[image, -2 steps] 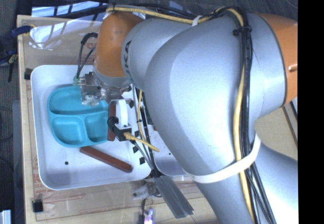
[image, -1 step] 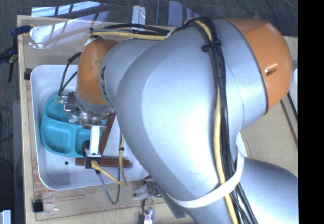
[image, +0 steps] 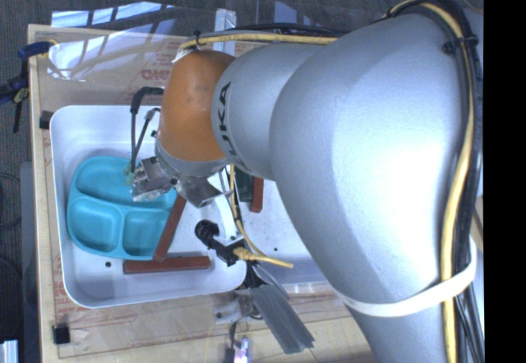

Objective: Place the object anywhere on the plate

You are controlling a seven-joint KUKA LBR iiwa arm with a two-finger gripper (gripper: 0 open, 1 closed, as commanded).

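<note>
One arm point(image: 345, 172), grey with an orange band point(image: 193, 111) above the wrist, reaches in from the right of the camera view and covers most of the right-hand side of the bench point(image: 41, 49). Its bulk hides nearly all of the right bin.

Left bin point(image: 62, 131): a shallow white container, fully visible on its left side. A blue plate point(image: 103, 218) with divided compartments lies in the left half of this bin, resting flat on the bin floor.

Gripper point(image: 148, 182): located at the right edge of the blue plate, over the plate's upper right compartment. The gripper appears as a small metallic cluster below the orange band. Whether it is parted or closed cannot be determined from this view, and any object between its tips is too small and obscured to identify.

Brown sticks: one brown stick point(image: 167, 264) lies horizontally on the bin floor just below the plate. A second brown stick point(image: 170, 230) runs diagonally along the plate's right edge, its lower end meeting the horizontal one. A third brown piece point(image: 257, 195) is visible further right, beside the wrist.

Cabling: a yellow cable point(image: 263, 39) runs along the arm's upper surface, and black cables point(image: 141, 119) loop down beside the orange band toward the gripper.
</note>
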